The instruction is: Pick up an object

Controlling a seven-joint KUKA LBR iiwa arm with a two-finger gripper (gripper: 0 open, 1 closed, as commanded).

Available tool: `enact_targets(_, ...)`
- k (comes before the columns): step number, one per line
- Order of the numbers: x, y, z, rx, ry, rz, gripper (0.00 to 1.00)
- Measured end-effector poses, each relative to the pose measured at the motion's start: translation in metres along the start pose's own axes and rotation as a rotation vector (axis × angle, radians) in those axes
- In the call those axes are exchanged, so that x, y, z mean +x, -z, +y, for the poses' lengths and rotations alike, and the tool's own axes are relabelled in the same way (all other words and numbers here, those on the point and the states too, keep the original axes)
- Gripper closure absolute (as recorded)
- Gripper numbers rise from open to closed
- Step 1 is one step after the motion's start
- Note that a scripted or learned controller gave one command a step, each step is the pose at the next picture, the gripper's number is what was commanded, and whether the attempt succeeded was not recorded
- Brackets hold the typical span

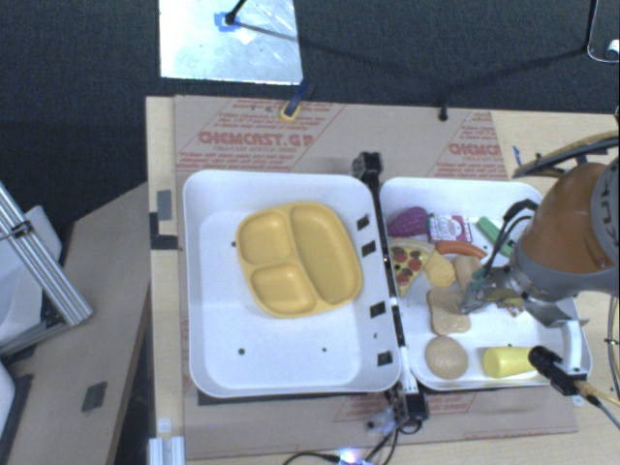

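My pincer (473,296)—grip state I cannot tell—sits low over one flat tan bread-like slice (448,310) mid right white bin (407,194), by one round beige bun (447,356) and one yellow cylinder (508,360)—the left white bin (208,260) carries one three-compartment yellow plastic plate (298,258).

One fixed camera looks down at a slant from high above the surface (242,129), taking in both bins (208,260).

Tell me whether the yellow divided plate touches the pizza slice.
Apart. The camera view shows the yellow divided plate in the left bin and the pizza slice in the right bin, across the divider.
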State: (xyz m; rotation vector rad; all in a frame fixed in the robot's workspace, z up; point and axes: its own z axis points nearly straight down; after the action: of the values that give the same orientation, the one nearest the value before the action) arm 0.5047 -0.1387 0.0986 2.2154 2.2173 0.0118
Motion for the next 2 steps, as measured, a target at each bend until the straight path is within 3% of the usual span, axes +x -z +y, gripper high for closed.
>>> enact_targets(2, -0.005, 0.127, 0.006, 0.001, 0.004, -0.003, 1.0)
